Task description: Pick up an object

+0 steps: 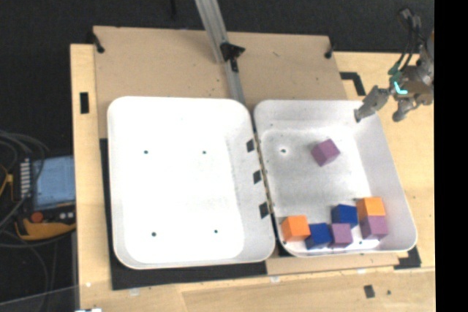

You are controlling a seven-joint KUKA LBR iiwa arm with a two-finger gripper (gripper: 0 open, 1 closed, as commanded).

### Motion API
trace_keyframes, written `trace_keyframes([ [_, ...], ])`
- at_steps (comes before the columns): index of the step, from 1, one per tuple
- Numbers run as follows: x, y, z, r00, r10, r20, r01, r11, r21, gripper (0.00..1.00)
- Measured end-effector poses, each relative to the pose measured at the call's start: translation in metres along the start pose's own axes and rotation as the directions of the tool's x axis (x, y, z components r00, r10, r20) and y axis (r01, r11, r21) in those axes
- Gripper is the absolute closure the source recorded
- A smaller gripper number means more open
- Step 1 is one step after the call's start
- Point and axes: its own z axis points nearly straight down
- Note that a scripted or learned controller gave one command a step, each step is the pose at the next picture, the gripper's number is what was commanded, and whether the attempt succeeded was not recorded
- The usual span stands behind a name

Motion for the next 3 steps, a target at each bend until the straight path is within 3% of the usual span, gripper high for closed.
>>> trace_keyframes([
  [1,0.0,0.0,-0.003,1.0,-0.002,0.003,0.002,1.0,-0.004,0.0],
  [3,0.003,0.0,0.083,1.0,0.002,0.002,-0.002,1.0,0.0,0.0],
])
